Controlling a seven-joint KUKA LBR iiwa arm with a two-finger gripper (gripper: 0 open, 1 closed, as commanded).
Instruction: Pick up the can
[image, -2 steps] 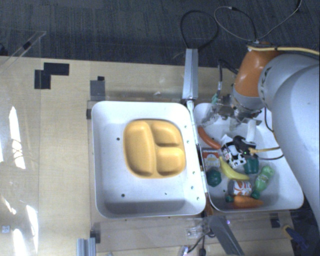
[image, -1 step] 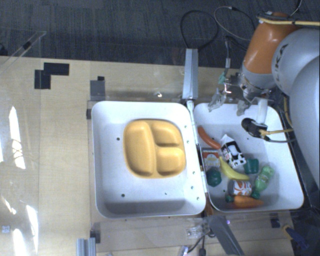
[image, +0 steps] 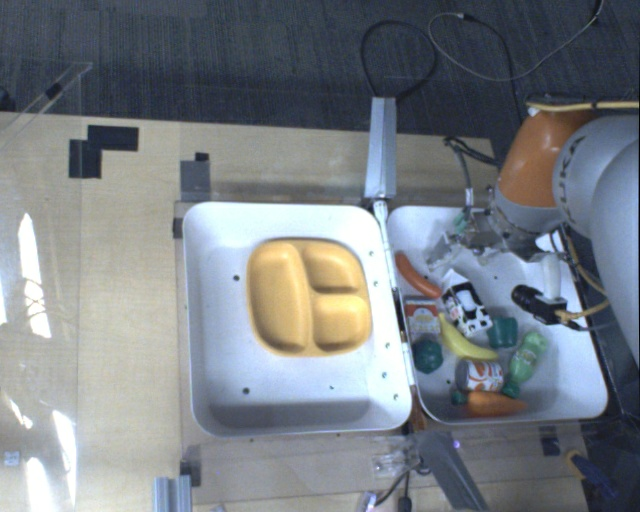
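Wooden bench (image: 110, 330), pale laminate with a smooth grained surface, bearing two black angular markers at its far left. Left bin (image: 215, 390), shallow moulded white plastic with rounded corners and small dark dots across the floor. In it, a yellow compartment tray (image: 308, 296), glossy, soft-edged, divided into one long section at left and two smaller ones at right. Right bin (image: 575, 385), same white plastic, crowded with small items. Arm (image: 585, 170), smooth grey casing with an orange band, entering from the right above the far side of the right bin. Gripper (image: 470, 237), metallic and angular, over the far part of the right bin; whether its fingers are apart or closed cannot be told, and nothing can be seen between them. Banana (image: 462, 340), curved, yellow. Sausage (image: 416, 275), reddish, elongated, at the bin's left wall. Carrot (image: 492, 404), orange, tapered, at the near edge. Green bottle (image: 526, 358), translucent plastic. Can (image: 482, 375), cylindrical, white with orange print, unreadable, lying near the bin's near side between banana and carrot, touching the bottle. Black-and-white carton (image: 466, 305), markings illegible. Dark green round object (image: 428, 354).
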